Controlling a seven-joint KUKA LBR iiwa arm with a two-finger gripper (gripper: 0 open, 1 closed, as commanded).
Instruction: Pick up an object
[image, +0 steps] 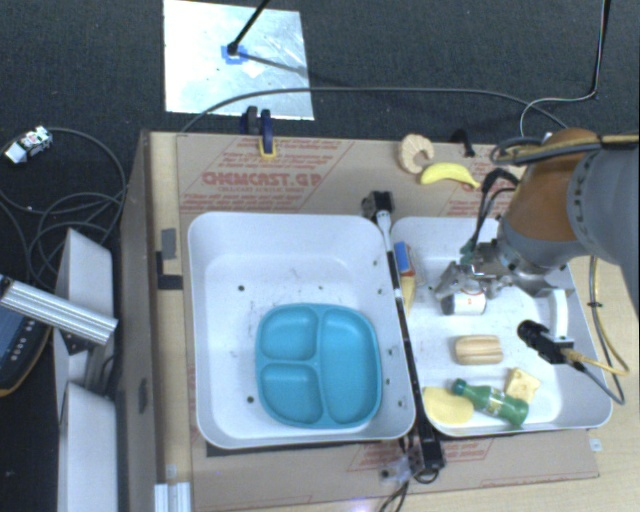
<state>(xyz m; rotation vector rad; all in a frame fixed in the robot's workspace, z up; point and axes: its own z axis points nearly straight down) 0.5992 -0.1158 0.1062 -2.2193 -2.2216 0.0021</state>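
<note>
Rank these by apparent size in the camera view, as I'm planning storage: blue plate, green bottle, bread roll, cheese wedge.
1. blue plate, by far the largest
2. green bottle and bread roll: the bottle is longer, the roll thicker, too close to rank
3. cheese wedge

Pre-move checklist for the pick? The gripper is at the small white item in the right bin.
1. Gripper is over the right bin: ok.
2. Target is in place. The small white and red object sits right at the gripper: ok.
3. Object actually grasped: cannot tell, the contact is not visible from this angle.
4. Nearest neighbour is clear. The tan block lies apart from the target: ok.
5. The green bottle lies on its side against the yellow disc, away from the gripper: ok.
6. The blue plate is in the left bin, out of the way: ok.
</note>
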